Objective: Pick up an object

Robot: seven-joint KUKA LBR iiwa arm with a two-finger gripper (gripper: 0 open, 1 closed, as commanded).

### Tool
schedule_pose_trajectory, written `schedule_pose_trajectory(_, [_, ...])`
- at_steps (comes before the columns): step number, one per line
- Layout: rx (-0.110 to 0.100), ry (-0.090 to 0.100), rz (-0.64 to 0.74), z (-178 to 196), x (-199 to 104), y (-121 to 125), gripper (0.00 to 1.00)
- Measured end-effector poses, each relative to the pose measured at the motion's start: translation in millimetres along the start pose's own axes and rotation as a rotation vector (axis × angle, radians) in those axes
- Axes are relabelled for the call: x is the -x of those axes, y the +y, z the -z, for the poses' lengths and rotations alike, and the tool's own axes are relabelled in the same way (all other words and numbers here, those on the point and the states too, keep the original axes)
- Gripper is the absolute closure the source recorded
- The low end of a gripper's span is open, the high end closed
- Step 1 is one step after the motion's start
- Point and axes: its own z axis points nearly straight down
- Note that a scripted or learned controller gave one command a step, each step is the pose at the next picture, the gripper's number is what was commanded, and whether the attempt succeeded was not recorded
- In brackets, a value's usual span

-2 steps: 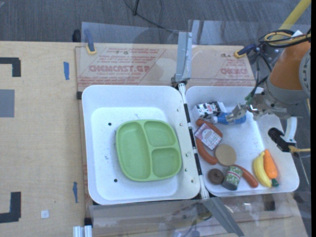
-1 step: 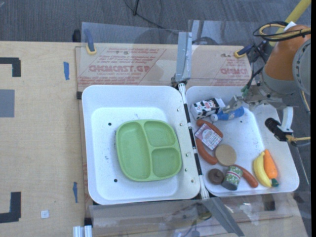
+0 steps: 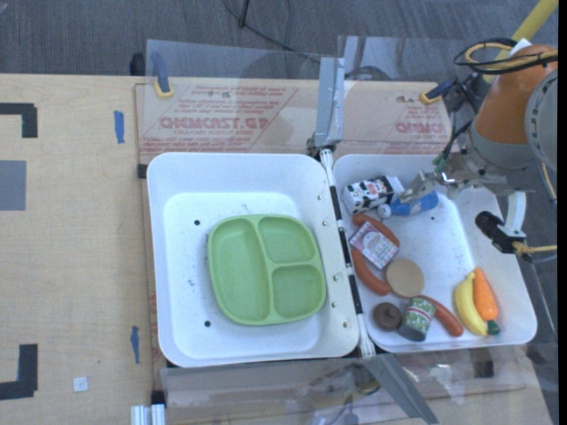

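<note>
2 white bins are seen side by side on a counter [image 3: 62, 237]. At the far edge of the right bin [image 3: 461, 237], the gripper [image 3: 423, 184] is lowered beside a blue object [image 3: 416, 204], which lies just near and left of it, long axis running left-right. The gripper's state cannot be told.
</note>
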Motion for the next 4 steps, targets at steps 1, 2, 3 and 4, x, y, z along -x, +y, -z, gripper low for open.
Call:
schedule_pose_trajectory(1, [-0.048, 0.011, 0.010, -1, 5, 17, 0.00])
schedule_pose_trajectory(2, [-0.043, -0.017, 0.018, 0, -5, 15, 0.00])
schedule_pose_trajectory(3, [-0.040, -0.008, 0.054, -1, -2, 17, 0.00])
schedule_pose_trajectory(4, [-0.031, 0.004, -0.140, 52, 37, -44, 0.00])
